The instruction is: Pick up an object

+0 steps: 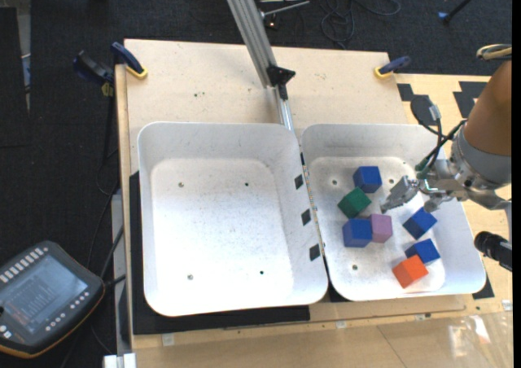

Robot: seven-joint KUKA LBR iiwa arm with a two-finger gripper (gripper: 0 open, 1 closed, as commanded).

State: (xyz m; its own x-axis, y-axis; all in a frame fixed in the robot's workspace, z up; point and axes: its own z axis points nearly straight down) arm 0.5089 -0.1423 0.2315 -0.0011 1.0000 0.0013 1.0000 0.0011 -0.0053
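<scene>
Nothing is picked up yet. The gripper (400,194) hovers with fingers apart and bare at centre-right of the frame, above the right bin (456,281), near the purple cube (381,227).

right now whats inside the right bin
The right bin holds seven blocks: four blue, one green, one pink, one orange. The gripper hangs over it, covering some floor beneath.
</scene>
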